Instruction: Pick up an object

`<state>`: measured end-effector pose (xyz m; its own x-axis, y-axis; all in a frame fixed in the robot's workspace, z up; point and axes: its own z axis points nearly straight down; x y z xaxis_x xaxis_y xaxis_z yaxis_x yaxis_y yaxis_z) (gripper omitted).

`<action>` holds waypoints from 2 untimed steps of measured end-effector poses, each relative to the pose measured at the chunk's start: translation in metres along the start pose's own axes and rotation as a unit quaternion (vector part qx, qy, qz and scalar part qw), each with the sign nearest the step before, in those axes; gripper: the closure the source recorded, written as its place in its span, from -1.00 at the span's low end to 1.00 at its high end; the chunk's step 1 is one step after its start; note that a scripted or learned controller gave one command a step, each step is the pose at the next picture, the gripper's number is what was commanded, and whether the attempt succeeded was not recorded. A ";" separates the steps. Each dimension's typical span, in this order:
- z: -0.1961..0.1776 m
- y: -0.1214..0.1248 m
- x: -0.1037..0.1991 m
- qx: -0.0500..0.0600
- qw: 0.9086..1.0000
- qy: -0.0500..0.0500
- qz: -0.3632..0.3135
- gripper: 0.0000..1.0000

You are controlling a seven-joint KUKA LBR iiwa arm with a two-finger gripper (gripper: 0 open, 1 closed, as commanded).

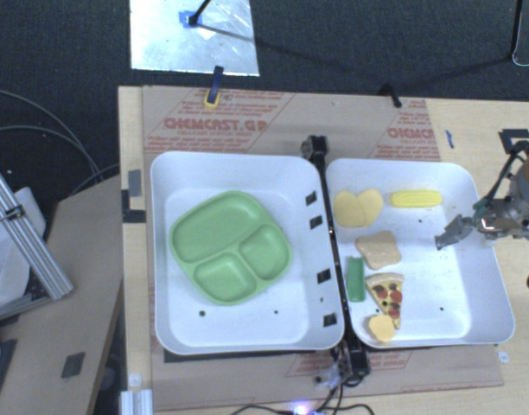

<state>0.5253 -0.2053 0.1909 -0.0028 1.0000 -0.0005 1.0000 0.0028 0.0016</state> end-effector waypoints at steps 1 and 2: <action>0.107 -0.038 0.090 -0.001 1.000 0.002 -0.002 -1.00; 0.091 -0.035 0.086 -0.004 1.000 0.001 0.000 1.00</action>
<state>0.4904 -0.1197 0.1002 -0.0033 1.0000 0.0006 0.9999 0.0033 0.0101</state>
